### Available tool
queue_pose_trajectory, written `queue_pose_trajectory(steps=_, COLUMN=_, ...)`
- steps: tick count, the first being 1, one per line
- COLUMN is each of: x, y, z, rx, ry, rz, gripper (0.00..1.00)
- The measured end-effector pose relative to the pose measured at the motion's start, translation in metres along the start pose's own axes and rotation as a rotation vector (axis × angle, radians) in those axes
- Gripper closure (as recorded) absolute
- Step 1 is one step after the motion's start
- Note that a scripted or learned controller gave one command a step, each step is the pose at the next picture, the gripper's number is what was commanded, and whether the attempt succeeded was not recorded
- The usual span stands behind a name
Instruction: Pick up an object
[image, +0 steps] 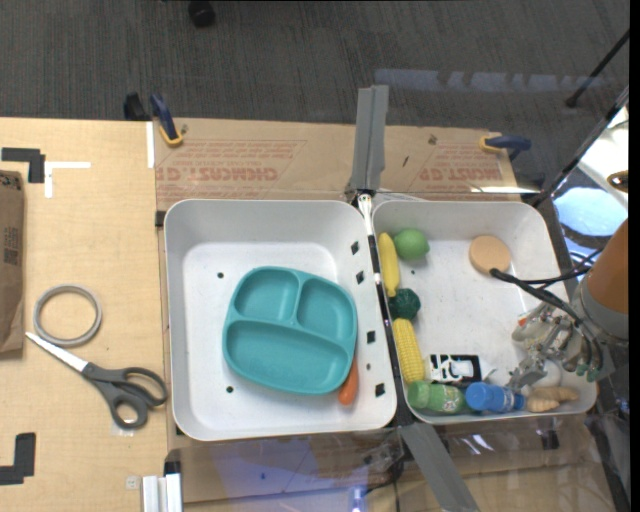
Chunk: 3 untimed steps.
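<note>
Down at the bottom of the right bin (455, 205), closest to the camera, toys lie in a row: a green toy (436, 397), a blue bottle (491, 398) and a pale tan piece (553, 401) at its end. My hand (545, 350) hangs low at about four o'clock in that bin, just above the blue bottle and the tan piece. I cannot tell if it is apart or pressed together; the metal bits are too tangled to read. I see no toy in it, so I think the picking up is not done yet. What is left is to close on one toy and lift it.

I guess the blue bottle or the tan piece is the one to take, since they lie nearest my hand. The bottle is round, shiny and lies on its side, so it may roll.

Along the nine o'clock wall of this bin are two yellow corn cobs (406, 349), a dark green lump (404, 303) and a green ball (411, 244). A tan round piece (489, 253) sits near one o'clock.

Over in the left bin (190, 330) is a teal plate (290, 330), with an orange carrot (348, 385) at its five o'clock.

On the tabletop (90, 230) at nine o'clock lie scissors (105, 380) and a tape roll (67, 313).
</note>
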<state>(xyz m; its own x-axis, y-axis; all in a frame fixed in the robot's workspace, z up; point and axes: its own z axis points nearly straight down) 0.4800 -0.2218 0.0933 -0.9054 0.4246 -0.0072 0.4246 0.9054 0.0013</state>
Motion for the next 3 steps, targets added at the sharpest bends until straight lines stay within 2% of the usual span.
queue_pose_trajectory(steps=1, x=-0.010, y=0.005, z=0.001, rx=0.001, ry=0.004, rz=-0.027, gripper=0.00)
queue_pose_trajectory(steps=2, x=-0.080, y=0.038, z=0.001, rx=0.001, ry=0.003, rz=0.043, gripper=0.00)
queue_pose_trajectory(steps=3, x=-0.082, y=0.039, z=-0.009, rx=0.001, ry=-0.003, rz=0.040, gripper=1.00)
